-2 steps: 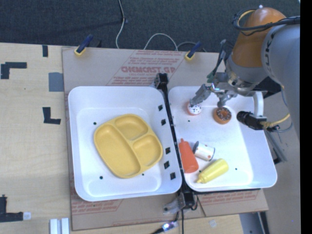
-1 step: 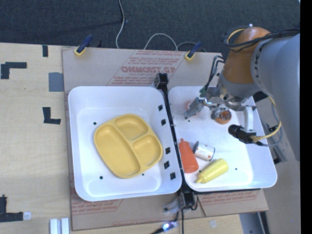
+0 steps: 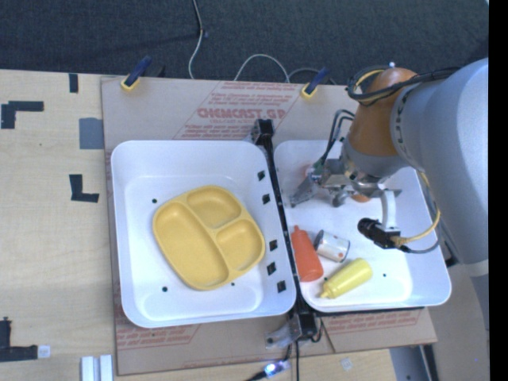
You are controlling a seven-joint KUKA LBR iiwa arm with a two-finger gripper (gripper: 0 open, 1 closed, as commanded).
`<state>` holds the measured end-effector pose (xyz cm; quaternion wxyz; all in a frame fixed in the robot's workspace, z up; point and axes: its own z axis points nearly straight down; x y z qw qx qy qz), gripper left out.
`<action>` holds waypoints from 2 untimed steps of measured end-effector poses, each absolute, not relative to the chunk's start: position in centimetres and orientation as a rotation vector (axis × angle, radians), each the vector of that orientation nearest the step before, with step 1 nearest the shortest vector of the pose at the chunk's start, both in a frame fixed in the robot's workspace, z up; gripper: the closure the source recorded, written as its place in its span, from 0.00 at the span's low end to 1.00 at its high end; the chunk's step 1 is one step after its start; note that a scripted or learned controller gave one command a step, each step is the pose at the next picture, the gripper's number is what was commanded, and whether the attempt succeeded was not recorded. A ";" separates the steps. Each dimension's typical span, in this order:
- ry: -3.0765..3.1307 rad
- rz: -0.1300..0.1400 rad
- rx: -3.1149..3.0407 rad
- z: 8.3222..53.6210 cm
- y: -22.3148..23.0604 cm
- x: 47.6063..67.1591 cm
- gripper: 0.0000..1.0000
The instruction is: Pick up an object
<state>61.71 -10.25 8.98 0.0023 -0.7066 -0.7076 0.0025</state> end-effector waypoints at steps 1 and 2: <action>-2.223 0.004 -2.217 10.3 -10.2 61.8 1.00; -2.225 -0.003 -2.223 16.2 -10.9 62.4 1.00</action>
